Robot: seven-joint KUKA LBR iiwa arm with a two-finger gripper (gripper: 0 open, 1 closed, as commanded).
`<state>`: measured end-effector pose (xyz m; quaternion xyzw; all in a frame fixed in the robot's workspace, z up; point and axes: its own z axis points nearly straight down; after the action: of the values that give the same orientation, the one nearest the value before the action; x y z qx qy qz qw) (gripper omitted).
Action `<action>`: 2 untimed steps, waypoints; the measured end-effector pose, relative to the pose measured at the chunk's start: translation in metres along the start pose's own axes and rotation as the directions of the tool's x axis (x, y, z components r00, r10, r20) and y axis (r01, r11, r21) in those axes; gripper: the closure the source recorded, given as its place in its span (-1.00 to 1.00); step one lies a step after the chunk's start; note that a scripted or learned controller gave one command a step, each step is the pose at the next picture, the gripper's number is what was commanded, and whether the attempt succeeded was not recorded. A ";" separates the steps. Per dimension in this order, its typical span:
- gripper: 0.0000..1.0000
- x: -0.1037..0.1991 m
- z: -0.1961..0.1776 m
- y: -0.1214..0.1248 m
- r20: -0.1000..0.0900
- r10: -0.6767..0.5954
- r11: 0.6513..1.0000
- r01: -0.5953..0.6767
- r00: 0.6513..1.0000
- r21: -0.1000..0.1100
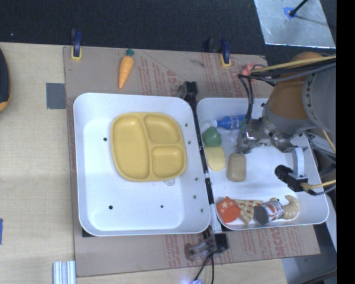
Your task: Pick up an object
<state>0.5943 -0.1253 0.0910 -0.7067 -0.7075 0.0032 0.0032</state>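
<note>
The gripper (247,142) hangs over the middle of the right bin (257,185), just above a tan lump (236,167) that lies on the bin floor. Whether the jaws are wide or narrow, I cannot tell.

Against the bin's left wall lie a green ball (211,136) and, just below it, a pale yellow piece (215,157), both close beside the tan lump. A blue bottle (229,122) lies near the bin's far edge, by the arm (296,99). Along the near edge sit a red piece (228,210), a small can (267,211) and a pale curved piece (291,207), crowded together.

The left bin (94,176) carries a yellow divided plate (148,145). A toy carrot (125,68) lies on the counter (29,176) beyond that bin's far edge.
</note>
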 end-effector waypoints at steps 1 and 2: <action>-1.00 0.001 -0.001 0.003 0.001 -0.002 1.000 0.002 1.000 -0.006; -1.00 0.030 0.000 -0.056 -0.002 -0.002 1.000 0.002 1.000 0.000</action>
<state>0.5380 -0.0958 0.0911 -0.7061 -0.7081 0.0026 0.0041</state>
